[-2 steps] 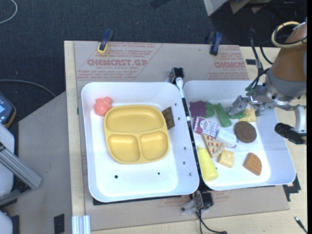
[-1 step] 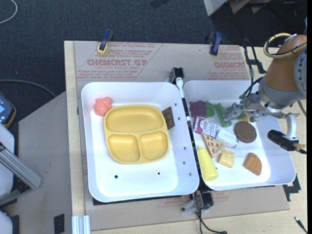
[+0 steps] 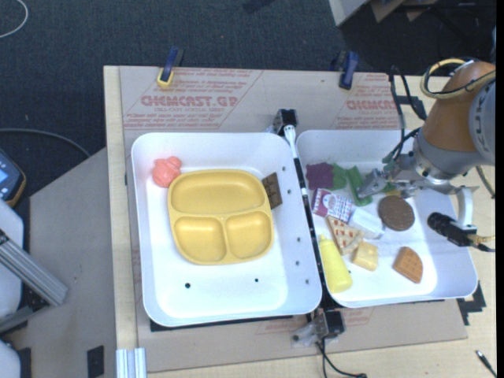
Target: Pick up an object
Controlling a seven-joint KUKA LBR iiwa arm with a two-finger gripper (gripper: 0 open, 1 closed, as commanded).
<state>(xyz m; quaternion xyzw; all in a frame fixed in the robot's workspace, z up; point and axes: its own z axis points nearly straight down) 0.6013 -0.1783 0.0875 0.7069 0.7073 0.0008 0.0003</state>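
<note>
Green leafy piece (image 3: pixel 352 177): likeliest target by my reading, since it is the item closest to the tool. The task names no particular object.

Camera view:
- Green leafy piece lies on the floor of the right bin (image 3: pixel 453 262), toward the far side, with a purple piece (image 3: pixel 319 173) just beside it on the side of the left bin (image 3: pixel 220 286).
- Gripper (image 3: pixel 376 183) is low inside the right bin, the arm reaching in from the right. Its tip sits right at the edge of the green piece; touching or just short, cannot tell.
- Whether the gripper is spread or pressed together cannot be told from this angle. Nothing is visibly caught in it.
- Brown disc (image 3: pixel 396 213) lies just beside the gripper, on the near side.
- Further toward the near wall lie a printed packet (image 3: pixel 335 205), a waffle wedge (image 3: pixel 341 233), a yellow bottle (image 3: pixel 335 264), a cheese cube (image 3: pixel 365 255) and an orange-brown pastry (image 3: pixel 408 264). All rest on the bin floor.
- Left bin: yellow divided plate (image 3: pixel 216 176), pink lump (image 3: pixel 166 170), small brown block (image 3: pixel 272 189). All are well apart from the gripper.

Progress, as a judgement: the approach looks done and the tool is down among the items. Nothing is lifted. Grasp and raise remain.
</note>
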